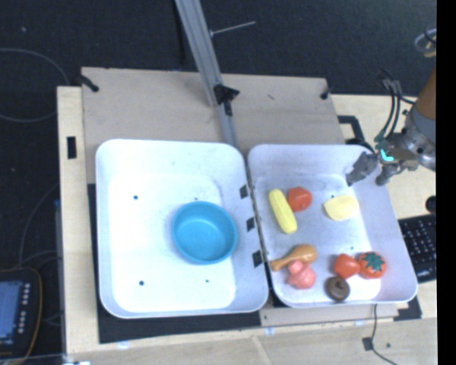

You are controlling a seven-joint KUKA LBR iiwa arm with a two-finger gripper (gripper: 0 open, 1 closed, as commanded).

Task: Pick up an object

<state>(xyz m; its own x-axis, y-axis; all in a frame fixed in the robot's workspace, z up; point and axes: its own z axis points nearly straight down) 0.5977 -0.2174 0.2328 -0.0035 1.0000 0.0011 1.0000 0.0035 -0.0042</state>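
My gripper (371,172) hangs open over the right bin's far right rim, nothing between its two dark fingers. The right bin (319,158) holds several toy foods. A pale yellow piece (340,207) lies closest, just below and left of the fingers. Further left are a yellow corn cob (283,210) and a small red piece (299,198). Along the near side lie an orange drumstick (293,256), a pink piece (302,277), a red piece (346,265), a tomato with a green top (372,265) and a brown ring (337,288).
The left bin (125,166) holds a blue bowl (204,231). A grey metal pole (204,52) slants up from between the bins' far edges. A black keyboard (419,245) lies to the right of the right bin.
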